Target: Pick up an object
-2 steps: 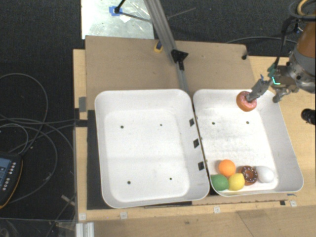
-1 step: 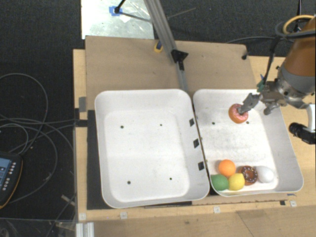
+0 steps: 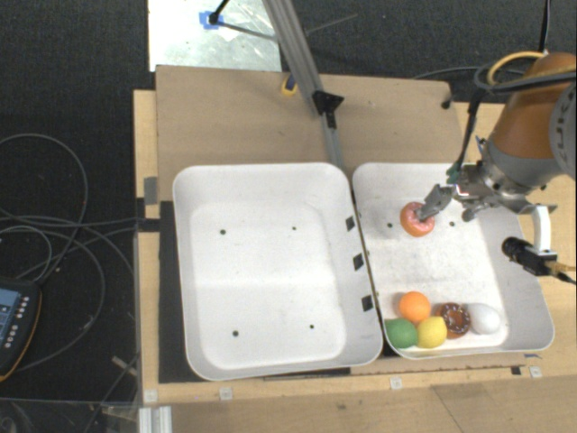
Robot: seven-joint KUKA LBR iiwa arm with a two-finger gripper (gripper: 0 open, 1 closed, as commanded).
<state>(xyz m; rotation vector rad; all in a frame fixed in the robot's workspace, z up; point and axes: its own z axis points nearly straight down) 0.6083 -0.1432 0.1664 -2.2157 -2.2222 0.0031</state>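
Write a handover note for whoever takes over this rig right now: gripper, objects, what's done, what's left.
Gripper: low in the right bin, at the pink donut; whether it has a grip cannot be told.
Along the right bin's near edge: orange ball, green ball, yellow ball, chocolate donut, white egg.
Done: approach to the pink donut.
Left: confirm a grasp and lift.

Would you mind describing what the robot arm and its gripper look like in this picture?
The arm is bulky and rounded, with an orange band above a grey wrist. A yellow cable loops over it. The gripper has slim grey metal fingers, with a white bracket beside the wrist.
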